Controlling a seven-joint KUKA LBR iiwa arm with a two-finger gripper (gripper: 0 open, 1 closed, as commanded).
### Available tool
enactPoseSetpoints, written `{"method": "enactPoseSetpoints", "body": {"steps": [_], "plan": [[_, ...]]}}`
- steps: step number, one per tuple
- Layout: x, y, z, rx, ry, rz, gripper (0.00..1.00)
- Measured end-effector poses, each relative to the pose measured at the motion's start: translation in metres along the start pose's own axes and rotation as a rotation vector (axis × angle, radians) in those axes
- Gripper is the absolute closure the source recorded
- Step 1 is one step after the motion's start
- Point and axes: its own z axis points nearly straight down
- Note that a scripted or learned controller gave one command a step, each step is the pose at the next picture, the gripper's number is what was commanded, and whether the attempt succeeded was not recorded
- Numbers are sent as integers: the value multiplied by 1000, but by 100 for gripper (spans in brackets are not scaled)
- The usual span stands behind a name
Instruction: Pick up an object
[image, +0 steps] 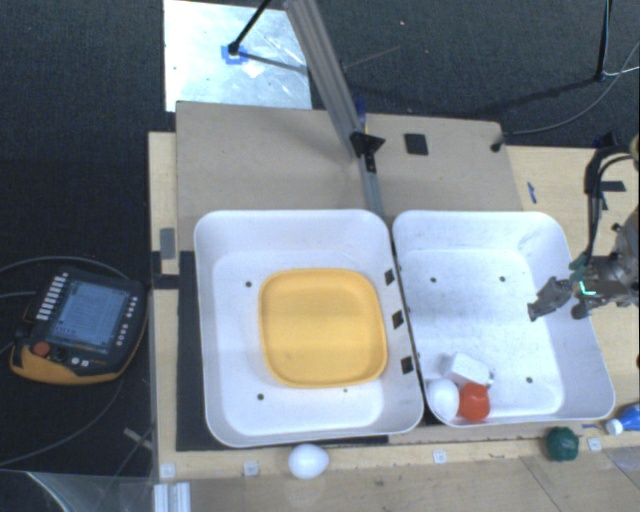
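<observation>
Gripper (566, 298) right bin's right edge | orange ball (474, 403) well apart, front-left

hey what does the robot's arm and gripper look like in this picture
At the view's right edge, the gripper is dark grey and blocky, with a small teal-green light on its body. Behind it, the arm is grey. Black cables loop along it above the gripper.
</observation>
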Motion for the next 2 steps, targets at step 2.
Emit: {"method": "enactPoseSetpoints", "body": {"steps": [2], "plan": [[8,3,46,3,1,0,0]]}}
